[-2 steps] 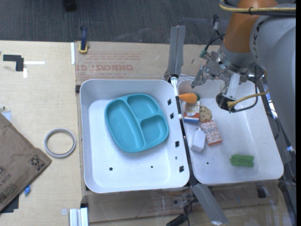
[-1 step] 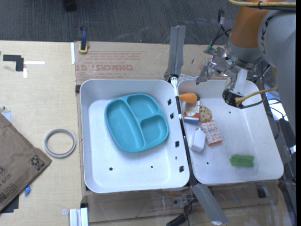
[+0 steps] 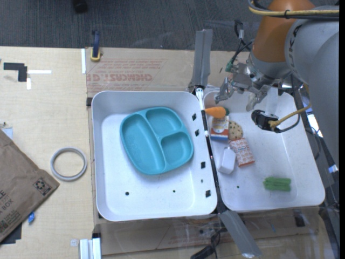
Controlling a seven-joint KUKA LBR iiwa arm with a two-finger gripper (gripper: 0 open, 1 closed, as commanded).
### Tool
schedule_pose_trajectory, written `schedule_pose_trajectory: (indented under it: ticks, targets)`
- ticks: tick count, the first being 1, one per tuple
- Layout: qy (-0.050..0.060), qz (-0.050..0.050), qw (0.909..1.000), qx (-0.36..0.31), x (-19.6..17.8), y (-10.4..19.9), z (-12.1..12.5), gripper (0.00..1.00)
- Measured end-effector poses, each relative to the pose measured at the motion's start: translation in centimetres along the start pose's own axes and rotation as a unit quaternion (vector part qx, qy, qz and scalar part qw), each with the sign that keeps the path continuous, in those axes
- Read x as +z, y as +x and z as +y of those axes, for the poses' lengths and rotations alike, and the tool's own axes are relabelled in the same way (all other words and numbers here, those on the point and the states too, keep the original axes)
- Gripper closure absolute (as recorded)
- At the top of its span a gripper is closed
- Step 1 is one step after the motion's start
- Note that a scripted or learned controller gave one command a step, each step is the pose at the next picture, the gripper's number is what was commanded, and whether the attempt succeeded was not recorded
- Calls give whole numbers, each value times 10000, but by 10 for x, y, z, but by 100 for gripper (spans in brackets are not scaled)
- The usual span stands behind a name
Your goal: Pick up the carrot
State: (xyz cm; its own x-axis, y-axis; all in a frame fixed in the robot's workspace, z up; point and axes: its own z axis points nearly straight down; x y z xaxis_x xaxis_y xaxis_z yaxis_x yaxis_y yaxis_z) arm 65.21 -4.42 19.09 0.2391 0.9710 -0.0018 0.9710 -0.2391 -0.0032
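Lying at the far left corner of the right bin (image 3: 302, 144), the carrot (image 3: 216, 112) sits just beside a small carton (image 3: 219, 127). Above it hangs the claw (image 3: 240, 96), fingers spread, gripping nothing.

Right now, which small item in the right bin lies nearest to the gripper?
The orange carrot, at the bin's far left corner, just below the gripper. The green piece lies farthest.

Cardboard sheet (image 3: 129, 69), upper centre: mirrored red print, unreadable. Brown box (image 3: 19, 190), lower left: "BOX", partial letter "E".
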Motion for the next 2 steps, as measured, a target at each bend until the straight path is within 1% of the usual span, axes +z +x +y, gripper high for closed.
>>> schedule_pose_trajectory:
  ticks: [1,2]
  targets:
    - [-11,-1,9992,-411,-1,-19,6,0]
    - [-36,-13,9831,-1829,62,-42,12,0]
